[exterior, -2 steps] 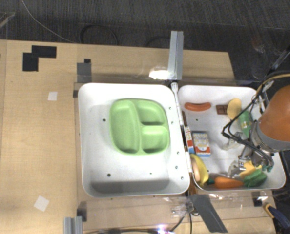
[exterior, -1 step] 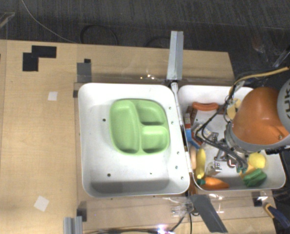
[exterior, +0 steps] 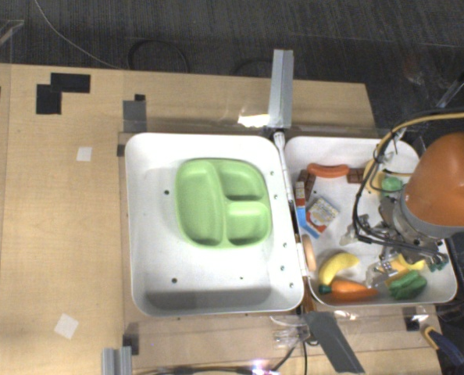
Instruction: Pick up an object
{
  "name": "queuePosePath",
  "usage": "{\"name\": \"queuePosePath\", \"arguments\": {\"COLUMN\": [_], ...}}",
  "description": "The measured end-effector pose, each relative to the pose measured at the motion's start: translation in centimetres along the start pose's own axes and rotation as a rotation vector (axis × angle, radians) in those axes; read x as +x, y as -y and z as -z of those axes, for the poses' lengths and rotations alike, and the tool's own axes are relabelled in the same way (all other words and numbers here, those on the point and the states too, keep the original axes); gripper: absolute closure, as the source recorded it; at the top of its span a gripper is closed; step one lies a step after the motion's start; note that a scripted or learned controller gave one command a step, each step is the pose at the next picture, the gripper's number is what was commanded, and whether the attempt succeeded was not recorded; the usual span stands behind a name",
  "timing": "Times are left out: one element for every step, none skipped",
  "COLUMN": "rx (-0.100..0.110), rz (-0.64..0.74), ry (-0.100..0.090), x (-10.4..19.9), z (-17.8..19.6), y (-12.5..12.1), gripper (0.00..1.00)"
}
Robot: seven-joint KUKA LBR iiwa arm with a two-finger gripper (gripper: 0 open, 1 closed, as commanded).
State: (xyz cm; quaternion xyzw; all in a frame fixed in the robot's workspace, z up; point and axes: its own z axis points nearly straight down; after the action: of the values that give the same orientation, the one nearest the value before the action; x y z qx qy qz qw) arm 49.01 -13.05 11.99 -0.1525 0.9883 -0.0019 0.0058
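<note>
Claw (exterior: pixel 390 266) low in right bin (exterior: pixel 447 294) (grip state unclear), crowding banana (exterior: pixel 336 266), carrot (exterior: pixel 352 291)

My end effector (exterior: pixel 387 266) is hanging over the right bin (exterior: pixel 326 151); the banana (exterior: pixel 336 266) and carrot (exterior: pixel 351 291) are lying just left of it, the left bin (exterior: pixel 150 209) sitting farther left, holding a tray (exterior: pixel 220 202).

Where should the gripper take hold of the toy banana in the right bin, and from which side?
Grip the banana across its thicker middle, coming straight down. It lies flat on the bin floor with its top uncovered. The carrot sits close below, so the fingers would probably best straddle the narrow width.
</note>
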Motion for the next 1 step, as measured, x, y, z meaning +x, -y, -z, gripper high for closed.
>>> {"name": "queuePosePath", "arguments": {"rx": [0.006], "rz": [0.050], "ry": [0.004], "x": [0.86], "z": [-2.91], "y": [7.55], "gripper": [0.00]}}
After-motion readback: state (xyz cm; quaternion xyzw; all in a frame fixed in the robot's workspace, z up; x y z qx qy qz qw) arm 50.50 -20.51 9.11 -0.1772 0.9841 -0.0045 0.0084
